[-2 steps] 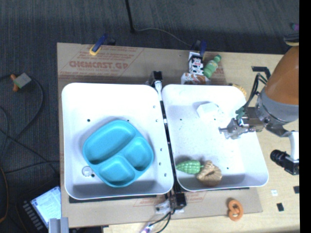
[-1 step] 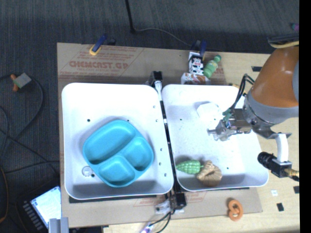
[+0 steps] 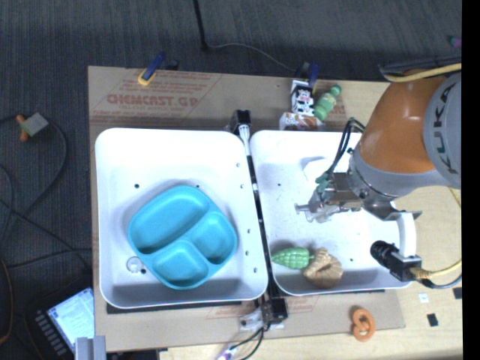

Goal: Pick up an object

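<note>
My gripper [image 3: 321, 206] hangs over the middle of the right bin [image 3: 281, 163], below the grey wrist and the orange band of the arm [image 3: 405, 130]. A green ridged toy [image 3: 291, 259] lies near the bin's front wall, to the front left of the gripper. A tan lumpy object [image 3: 324, 268] touches the toy's right end. Both lie apart from the gripper. In the left bin [image 3: 120, 156] sits a blue divided plate [image 3: 182, 235].
A small clear item [image 3: 135, 265] lies by the plate's front left corner. Beyond the right bin stand a small printed box [image 3: 301, 103] and a green toy [image 3: 327, 101]. An orange ring [image 3: 362, 322] lies on the bench in front. A black cable fitting [image 3: 390, 257] hangs at the bin's right.
</note>
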